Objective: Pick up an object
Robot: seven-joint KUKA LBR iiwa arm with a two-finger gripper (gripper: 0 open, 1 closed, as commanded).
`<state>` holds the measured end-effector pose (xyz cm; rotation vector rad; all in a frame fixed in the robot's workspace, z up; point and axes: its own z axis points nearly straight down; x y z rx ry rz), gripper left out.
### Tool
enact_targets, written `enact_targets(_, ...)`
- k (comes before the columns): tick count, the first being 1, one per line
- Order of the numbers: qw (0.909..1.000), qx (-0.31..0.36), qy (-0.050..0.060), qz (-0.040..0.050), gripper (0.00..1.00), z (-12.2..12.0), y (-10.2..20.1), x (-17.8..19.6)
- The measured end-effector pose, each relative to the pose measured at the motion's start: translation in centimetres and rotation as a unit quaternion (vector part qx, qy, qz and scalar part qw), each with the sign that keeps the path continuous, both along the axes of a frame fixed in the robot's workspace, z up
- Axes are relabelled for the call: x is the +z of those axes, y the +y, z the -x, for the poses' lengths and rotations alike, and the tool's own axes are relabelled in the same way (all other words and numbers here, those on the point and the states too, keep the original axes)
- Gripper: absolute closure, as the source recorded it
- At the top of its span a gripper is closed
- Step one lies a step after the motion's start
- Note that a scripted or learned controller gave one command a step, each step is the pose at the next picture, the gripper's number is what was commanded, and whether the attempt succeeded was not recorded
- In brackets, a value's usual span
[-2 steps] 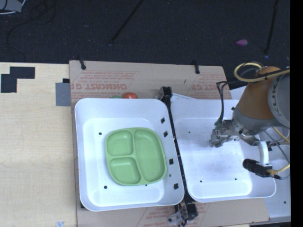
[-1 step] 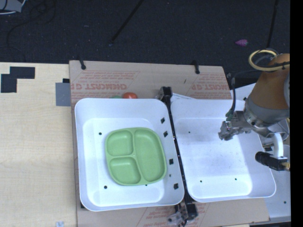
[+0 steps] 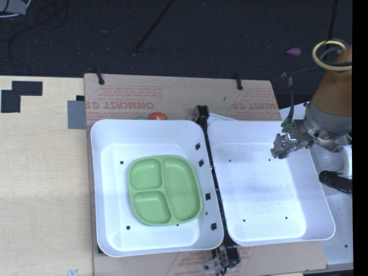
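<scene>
while the gripper (image 3: 282,148) is hovering over the right bin (image 3: 322,226) near its far right corner, you are seeing a green plate (image 3: 165,190) lying flat in the left bin (image 3: 109,234); whether the gripper is open, you cannot tell.

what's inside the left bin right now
A green divided plate lies flat in the left bin, with three compartments that look bare. Whatever sits under the plate is covered. A small orange-red thing peeks from behind the bin's far rim.

Arm at right, gripper (image 3: 283,146) low (tilted)
</scene>
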<state>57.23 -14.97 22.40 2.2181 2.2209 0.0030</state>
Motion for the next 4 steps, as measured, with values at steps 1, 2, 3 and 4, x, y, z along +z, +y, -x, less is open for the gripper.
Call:
enact_targets(1,1.0000,0.000,0.001,-0.0002,1.00,0.0,-0.1,2.8)
enact_targets(2,1.0000,0.001,0.003,-0.0010,1.00,1.6,4.3,3.2)
enact_targets(3,1.0000,0.001,0.004,-0.0013,1.00,2.7,9.1,1.6)
enact_targets(4,1.0000,0.001,0.004,-0.0011,1.00,3.2,14.0,0.6)
